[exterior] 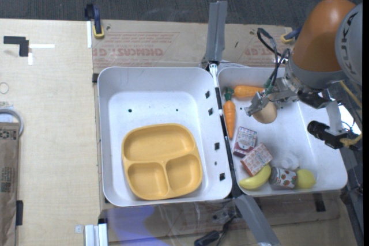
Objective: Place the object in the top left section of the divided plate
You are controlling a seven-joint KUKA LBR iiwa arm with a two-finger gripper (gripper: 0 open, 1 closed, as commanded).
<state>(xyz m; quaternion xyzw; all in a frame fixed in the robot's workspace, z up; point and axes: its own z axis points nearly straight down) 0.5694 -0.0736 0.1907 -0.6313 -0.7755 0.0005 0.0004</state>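
The yellow divided plate (162, 159) lies in the left bin (144, 95), with one wide section at the top and two smaller ones below. All its sections are bare. My gripper (262, 103) hangs in the upper part of the right bin (323, 164), far from the plate. A tan round object (267, 116) shows directly beneath it, touching or nearly touching the gripper. From this slant I cannot tell whether that object is held.
In the right bin, one carrot (229, 118) lies along the left wall and another (249, 91) lies at the top. Two small boxes (246, 138) (256, 158), a banana (256, 177), a can (282, 177) and a lemon (305, 178) crowd its lower half. A raised divider (219, 124) separates the bins.
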